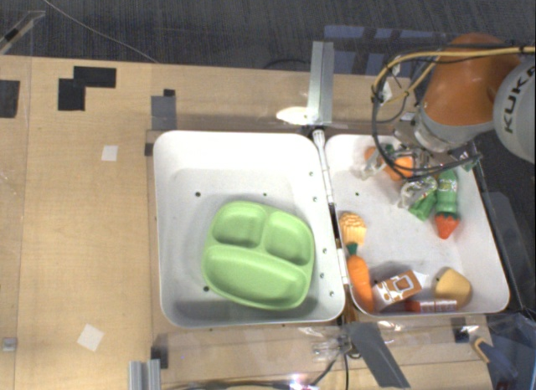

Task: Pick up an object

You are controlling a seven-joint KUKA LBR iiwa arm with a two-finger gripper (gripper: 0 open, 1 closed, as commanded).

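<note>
- The arm (469, 79) entered from the right and was positioned over the far end of the right bin (494, 250), orange band uppermost in view.
- The gripper (425, 169) was down among the items at that far end; wrist and cables obscured it, so the state of the jaws could not be determined, nor whether anything was held.
- Just beside the gripper: a small orange object (400, 165), partly hidden, a green-wrapped item (425, 200) and a carrot-like piece with a green top and red-orange tip (446, 212).
- Along the divider side of the right bin lay a corn-like yellow piece (353, 228), with an orange carrot (360, 278) just nearer the camera.
- At the near end of the right bin sat a small brown-and-white carton (395, 288), a dark red item (431, 305) touching it, and a tan wedge (453, 284).
- The left bin (180, 162) held a green sectioned plate (260, 254), three compartments, resting toward the near right of the bin.
- Both bins sat side by side on the wooden bench (75, 238).
</note>
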